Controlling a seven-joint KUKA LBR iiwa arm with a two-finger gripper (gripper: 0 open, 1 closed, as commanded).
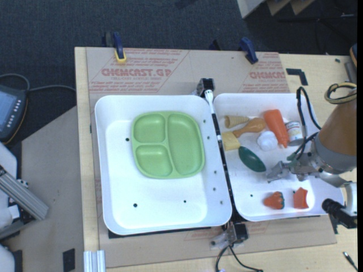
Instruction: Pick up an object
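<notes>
The right bin (244, 205) holds several small objects. A dark green oval piece (251, 158) lies near its middle. A red strawberry-like toy (274, 200) and a red-orange chunk (300, 198) sit by the front wall. Toward the back are an orange carrot-shaped toy (275, 126), a white ball (266, 141), a small labelled jar (294, 132), a tan piece (244, 126) and a yellow block (229, 141). My gripper (278, 172) hangs low in this bin, just right of the green oval and above the strawberry toy. Nothing shows in its grasp.
The left bin (113, 203) carries a light green divided plate (168, 144). The arm's orange band (342, 134) and a black cable (306, 115) hang over the right bin's right side. Cardboard covers the bench behind both bins.
</notes>
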